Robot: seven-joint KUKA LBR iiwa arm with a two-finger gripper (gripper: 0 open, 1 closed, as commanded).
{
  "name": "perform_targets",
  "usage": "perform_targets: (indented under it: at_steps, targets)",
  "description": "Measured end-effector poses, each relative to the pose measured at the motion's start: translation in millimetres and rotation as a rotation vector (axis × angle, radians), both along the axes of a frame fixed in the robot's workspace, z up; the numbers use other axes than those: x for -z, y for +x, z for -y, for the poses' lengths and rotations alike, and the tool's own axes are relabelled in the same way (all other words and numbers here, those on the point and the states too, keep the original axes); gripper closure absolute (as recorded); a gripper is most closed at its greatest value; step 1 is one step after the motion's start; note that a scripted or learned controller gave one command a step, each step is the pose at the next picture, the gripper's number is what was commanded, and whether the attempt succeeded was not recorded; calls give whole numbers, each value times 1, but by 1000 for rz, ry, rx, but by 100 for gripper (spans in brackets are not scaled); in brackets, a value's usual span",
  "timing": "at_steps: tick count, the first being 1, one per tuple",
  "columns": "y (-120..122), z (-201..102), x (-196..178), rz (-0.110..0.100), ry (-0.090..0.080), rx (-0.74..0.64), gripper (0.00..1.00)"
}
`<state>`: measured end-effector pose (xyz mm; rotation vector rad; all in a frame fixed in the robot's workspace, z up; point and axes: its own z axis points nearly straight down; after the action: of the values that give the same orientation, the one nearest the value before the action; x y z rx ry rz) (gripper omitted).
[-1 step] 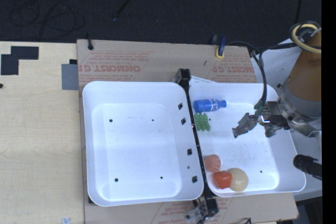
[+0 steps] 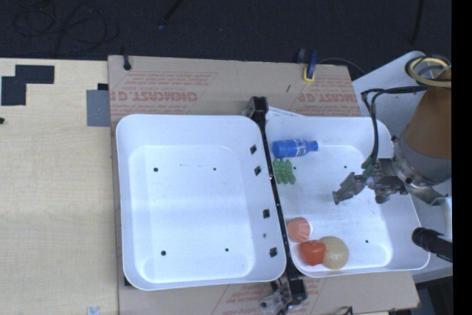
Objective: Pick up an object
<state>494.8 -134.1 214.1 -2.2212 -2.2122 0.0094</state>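
The right bin holds several small objects. A blue bottle lies on its side at the far left corner, with a small green toy just in front of it. At the near left corner sit a pale orange ball, a red piece and a cream ball, close together. My gripper hovers over the middle right of this bin, open, its two grey fingers splayed with nothing between them. It is well apart from every object.
The left bin lies beside the right one, with a black divider between them. The grey arm with its orange band comes in from the right. Cardboard lies under both bins.
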Motion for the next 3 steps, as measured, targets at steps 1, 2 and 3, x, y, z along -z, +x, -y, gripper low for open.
perform_targets:
  at_steps: [1, 2, 3]
  targets:
    - [55, -11, -35, 12, -1, -6, 0]
    - [-23, 35, -54, 4, 0, 2, 0]
    - [-21, 81, 18, 0, 1, -1, 0]
